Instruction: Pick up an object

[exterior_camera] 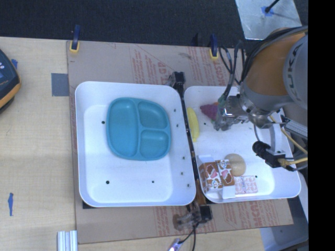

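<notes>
Gripper sits low in the upper part of the right bin, tips pointing toward that bin's left side; cannot tell its state from this angle. Nearest candidate is the purple object, lying just left of and slightly above the tips, close enough that it may be touching, but nothing is seen between them, so no hold can be claimed. Yellow banana-like piece lies further left against the bin's left wall, long axis running top to bottom. Brown patterned packet, tan round item and small carton cluster at the bin's near end, well apart from the tips. Left bin carries a teal divided plate. Judged: purple object is the likely target, needing a short shift left.
</notes>
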Tool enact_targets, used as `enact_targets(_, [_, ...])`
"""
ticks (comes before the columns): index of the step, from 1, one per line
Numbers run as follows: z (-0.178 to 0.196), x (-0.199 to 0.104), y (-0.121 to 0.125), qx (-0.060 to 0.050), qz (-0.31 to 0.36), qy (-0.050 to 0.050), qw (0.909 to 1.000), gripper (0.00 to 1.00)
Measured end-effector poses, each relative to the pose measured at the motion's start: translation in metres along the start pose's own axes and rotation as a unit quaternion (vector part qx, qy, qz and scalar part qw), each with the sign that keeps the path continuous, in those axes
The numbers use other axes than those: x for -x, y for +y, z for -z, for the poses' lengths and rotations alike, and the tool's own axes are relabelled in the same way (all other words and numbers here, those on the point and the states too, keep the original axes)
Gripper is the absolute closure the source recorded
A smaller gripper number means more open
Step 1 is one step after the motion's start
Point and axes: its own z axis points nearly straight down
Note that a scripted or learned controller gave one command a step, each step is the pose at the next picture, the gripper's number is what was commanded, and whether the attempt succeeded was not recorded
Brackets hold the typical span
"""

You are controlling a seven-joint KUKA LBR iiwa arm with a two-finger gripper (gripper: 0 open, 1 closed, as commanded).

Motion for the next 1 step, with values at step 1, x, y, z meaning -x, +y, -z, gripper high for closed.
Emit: enact_targets(1, [-0.0005, 0.0004, -0.0004, -0.001, 0.0, 0.0, 1.0, 0.0])
